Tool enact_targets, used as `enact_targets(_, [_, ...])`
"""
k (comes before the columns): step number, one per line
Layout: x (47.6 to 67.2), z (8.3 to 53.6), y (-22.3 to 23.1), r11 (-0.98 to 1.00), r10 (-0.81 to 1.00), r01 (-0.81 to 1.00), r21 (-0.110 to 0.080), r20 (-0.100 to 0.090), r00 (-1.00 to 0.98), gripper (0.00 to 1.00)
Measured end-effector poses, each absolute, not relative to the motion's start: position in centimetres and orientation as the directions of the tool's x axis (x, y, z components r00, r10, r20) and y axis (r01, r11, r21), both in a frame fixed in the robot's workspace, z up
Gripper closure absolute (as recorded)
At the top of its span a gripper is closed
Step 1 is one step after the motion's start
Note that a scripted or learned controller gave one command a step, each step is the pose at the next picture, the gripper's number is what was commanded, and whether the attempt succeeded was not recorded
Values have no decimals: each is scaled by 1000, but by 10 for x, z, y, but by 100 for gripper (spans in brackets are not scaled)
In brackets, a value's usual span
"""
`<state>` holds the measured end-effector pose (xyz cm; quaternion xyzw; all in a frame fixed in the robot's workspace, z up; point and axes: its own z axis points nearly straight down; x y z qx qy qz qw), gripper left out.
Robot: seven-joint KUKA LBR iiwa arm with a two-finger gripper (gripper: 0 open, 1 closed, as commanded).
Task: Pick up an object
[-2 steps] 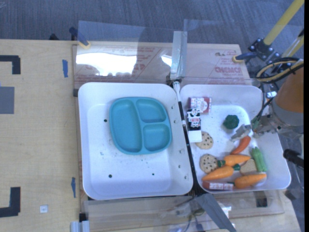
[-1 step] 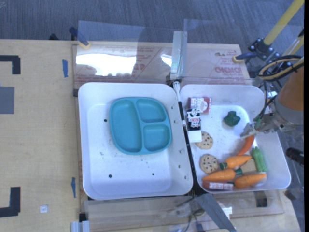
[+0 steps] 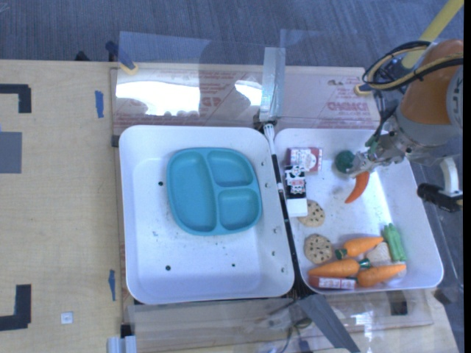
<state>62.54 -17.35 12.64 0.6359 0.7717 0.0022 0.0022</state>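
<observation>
claw (image 3: 366,164) near right bin (image 3: 430,248) far rim | chili (image 3: 356,187) hanging beneath

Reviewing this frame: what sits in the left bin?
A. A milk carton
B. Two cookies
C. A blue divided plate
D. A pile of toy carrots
C: the blue divided plate lies in the left bin, while the carrots, cookies and carton lie in the right bin.

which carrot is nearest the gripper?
The lone carrot up by the gripper, hanging tilted just below it, next to the green ball. The other carrots lie clustered at the right bin's front edge.
</observation>
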Motion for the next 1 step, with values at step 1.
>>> enact_targets(1, [658, 189, -28, 135, 991, 991, 10, 4, -135, 100])
